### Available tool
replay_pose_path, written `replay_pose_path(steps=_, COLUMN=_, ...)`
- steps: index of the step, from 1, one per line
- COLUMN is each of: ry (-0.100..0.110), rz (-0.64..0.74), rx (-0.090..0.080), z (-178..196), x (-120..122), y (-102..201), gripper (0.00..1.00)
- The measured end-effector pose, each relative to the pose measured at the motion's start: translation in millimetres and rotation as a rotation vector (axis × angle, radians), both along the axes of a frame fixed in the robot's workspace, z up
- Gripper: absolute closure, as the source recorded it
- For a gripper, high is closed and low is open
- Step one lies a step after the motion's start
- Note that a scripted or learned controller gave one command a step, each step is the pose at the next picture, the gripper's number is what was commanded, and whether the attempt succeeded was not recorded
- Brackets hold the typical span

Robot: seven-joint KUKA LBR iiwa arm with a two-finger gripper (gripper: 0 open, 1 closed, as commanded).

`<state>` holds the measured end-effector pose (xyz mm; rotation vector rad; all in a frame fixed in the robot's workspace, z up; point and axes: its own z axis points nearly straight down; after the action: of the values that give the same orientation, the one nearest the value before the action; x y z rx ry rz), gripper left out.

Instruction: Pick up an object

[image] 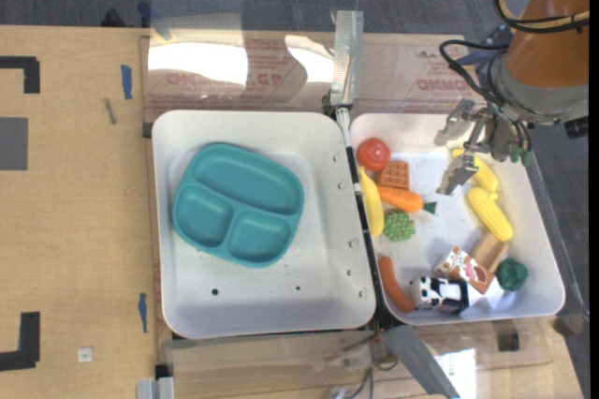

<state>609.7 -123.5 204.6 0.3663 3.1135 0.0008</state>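
On a tan wooden counter [65, 229] over grey floor, the tool [465, 161] hangs with fingers spread, holding nothing, in the right bin [547, 289], a corn cob [489, 213] at its 5 o'clock

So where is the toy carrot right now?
In the camera view, the carrot lies in the right bin, left half, just below the waffle and above the green broccoli piece.
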Motion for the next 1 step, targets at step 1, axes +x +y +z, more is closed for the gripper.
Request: replay_pose_path(steps=1, ry=-0.012, rz=-0.229, rx=0.000, z=-94.9, x=-10.3, y=26.5, gripper=0.00)
